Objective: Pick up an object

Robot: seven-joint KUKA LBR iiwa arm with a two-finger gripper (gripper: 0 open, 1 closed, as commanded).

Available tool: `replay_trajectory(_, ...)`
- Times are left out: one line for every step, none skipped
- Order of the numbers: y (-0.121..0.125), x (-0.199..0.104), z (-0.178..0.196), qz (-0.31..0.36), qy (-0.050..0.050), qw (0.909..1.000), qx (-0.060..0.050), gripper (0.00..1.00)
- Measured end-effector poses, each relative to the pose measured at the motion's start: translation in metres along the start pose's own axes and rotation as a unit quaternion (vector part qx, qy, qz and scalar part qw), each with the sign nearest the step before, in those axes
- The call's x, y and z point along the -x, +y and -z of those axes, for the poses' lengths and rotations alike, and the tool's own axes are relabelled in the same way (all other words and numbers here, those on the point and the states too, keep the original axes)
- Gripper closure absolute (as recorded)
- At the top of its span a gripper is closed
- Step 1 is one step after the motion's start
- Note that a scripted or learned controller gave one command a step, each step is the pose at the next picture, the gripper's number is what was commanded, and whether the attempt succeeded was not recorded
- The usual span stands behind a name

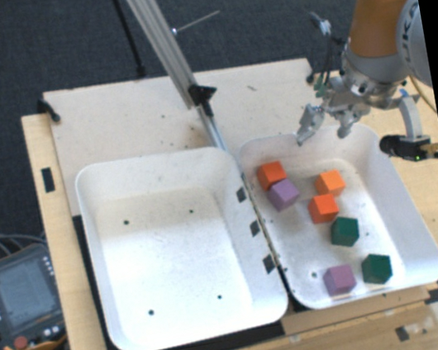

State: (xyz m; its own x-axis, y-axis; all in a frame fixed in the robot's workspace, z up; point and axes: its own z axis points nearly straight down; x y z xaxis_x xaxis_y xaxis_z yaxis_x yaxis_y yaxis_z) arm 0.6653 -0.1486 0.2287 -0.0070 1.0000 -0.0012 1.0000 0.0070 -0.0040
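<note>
Camera view: We log the gripper (323, 125) poised over the far rim of the right bin (401, 205), its two fingers (308, 127) spread apart and released, nothing between them. The arm (376, 16) comes in from the right, orange band uppermost.

All candidate objects lie on the floor of the right bin. Near the far left corner an orange cube (270, 174) touches a purple cube (283, 193). Toward the middle, a second orange cube (330, 182) sits just beside a third orange cube (323, 208), with a green cube (345, 231) close below them. Along the near wall a second purple cube (338, 279) and a second green cube (376, 268) rest side by side. The left bin (95, 234) holds none of the cubes. Both bins sit on the counter (124, 111).

Status, as we judge it: no pick made yet. No cube is lifted or gripped. What is left is the whole of the task: choosing a cube, descending, closing and raising. The nearest candidates to the fingers appear to be the orange cubes at the far end; the touching orange-purple pair may crowd a grasp.
</note>
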Motion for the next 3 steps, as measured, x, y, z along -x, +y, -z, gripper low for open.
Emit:
replay_trajectory(-0.003, 0.011, -0.053, -0.004, 0.0, 1.0, 0.0, 0.0)
replay_trajectory(-0.005, 0.013, -0.116, -0.004, 0.0, 1.0, 0.0, 0.0)
replay_trajectory(-0.002, 0.014, -0.1, -0.005, -0.001, 1.0, 0.005, 1.0)
